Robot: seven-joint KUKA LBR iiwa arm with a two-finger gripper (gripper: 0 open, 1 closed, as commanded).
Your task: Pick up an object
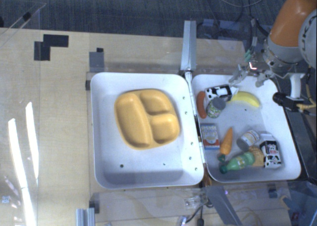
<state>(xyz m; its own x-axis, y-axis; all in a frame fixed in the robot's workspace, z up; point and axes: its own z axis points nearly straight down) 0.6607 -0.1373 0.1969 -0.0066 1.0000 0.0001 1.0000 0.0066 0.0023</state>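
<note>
Bench (54, 121) bearing two white bins side by side. Left bin (104, 170): yellow divided tray (147, 118), centred. Right bin (285, 165): banana (246, 99), carrot (226, 141), green bottle (238, 161), red sausage (200, 104), small can (215, 107), cartons. Gripper (250, 71): above right bin's far edge, near banana, fingers spread, pinching nothing.

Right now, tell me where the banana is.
The banana lies near the far edge of the right bin, just right of the black-and-white carton and below the end effector.
</note>
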